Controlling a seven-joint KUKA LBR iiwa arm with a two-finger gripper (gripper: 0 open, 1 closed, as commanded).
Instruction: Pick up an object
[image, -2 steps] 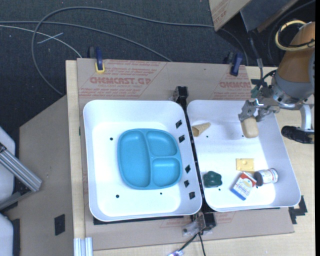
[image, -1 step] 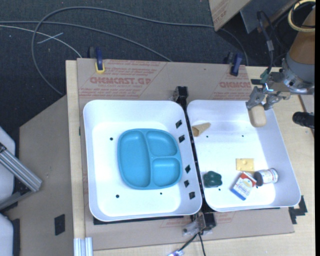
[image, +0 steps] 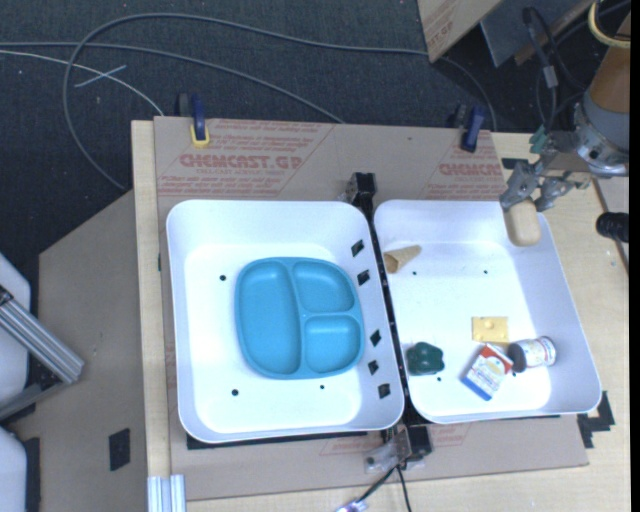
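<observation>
Holding a light, stiff-looking beige block (image: 524, 227) between the gripper (image: 527, 200) fingers, I am gripping its upper end.

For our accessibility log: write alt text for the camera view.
A gripper hangs at the right bin's far right corner with a tan object just below it. That bin holds small items; the left bin holds a blue plate.
</observation>
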